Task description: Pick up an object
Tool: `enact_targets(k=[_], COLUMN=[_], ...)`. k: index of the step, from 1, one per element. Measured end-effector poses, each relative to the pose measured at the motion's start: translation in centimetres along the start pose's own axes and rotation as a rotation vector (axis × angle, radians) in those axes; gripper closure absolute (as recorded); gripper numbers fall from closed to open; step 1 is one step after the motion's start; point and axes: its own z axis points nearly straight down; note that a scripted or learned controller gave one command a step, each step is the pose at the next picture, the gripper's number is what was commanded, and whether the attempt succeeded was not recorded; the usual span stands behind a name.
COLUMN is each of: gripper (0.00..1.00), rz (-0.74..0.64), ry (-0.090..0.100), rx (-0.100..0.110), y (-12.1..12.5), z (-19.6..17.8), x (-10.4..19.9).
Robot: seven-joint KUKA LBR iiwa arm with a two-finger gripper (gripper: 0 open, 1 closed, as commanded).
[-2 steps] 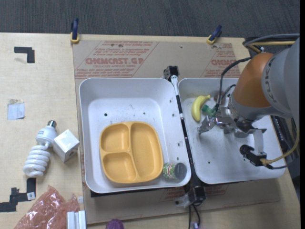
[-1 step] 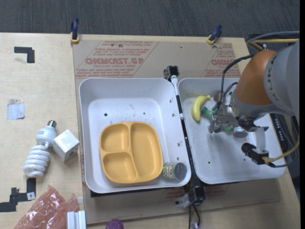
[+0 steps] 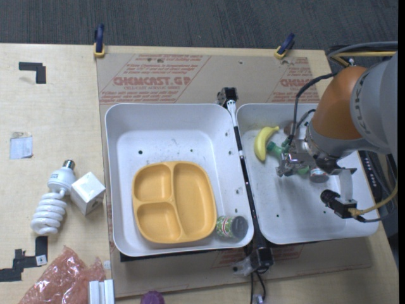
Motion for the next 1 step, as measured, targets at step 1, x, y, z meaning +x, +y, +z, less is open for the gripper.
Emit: enact_targets(k=[1], gripper=[0.00], rz=[0.000], ry=[0.001], rx=[0.003], y=[-6.14], z=[1.06], x=[0.88])
